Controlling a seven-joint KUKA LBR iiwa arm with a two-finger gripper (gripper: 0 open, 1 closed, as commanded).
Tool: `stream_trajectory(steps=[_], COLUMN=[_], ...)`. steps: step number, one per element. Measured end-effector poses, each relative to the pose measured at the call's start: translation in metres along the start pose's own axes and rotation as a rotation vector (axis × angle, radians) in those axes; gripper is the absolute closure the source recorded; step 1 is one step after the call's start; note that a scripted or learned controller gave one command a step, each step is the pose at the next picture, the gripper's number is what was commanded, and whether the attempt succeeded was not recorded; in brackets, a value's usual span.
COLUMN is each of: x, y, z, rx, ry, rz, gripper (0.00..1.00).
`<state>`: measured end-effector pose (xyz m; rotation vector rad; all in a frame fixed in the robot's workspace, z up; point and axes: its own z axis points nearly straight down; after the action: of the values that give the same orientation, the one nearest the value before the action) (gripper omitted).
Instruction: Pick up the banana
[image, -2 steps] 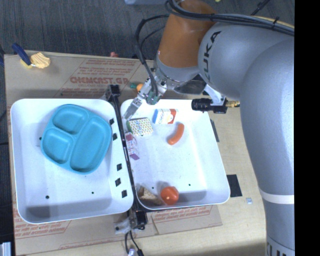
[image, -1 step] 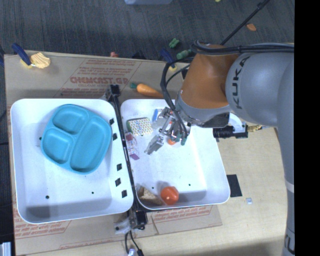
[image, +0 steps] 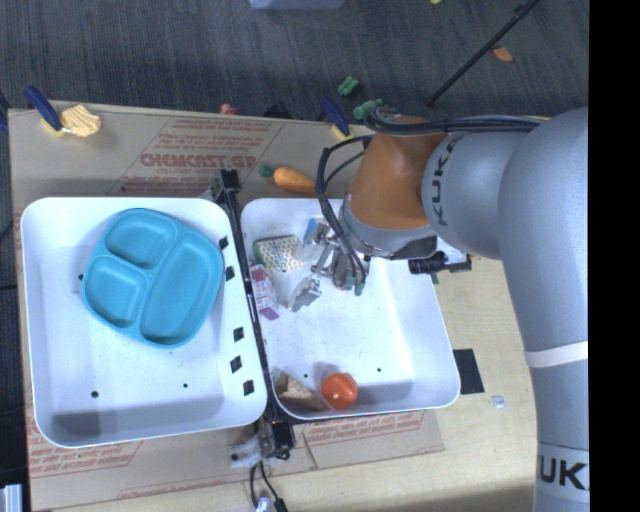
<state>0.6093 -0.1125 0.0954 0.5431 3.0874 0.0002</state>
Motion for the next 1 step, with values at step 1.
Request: stream_trajectory(steps=[1], x=[-0.0067], y=[0.0159], z=[-0.0004], rx=[0.002], ry=[-0.003], rz=[-0.213], gripper=[0.0])
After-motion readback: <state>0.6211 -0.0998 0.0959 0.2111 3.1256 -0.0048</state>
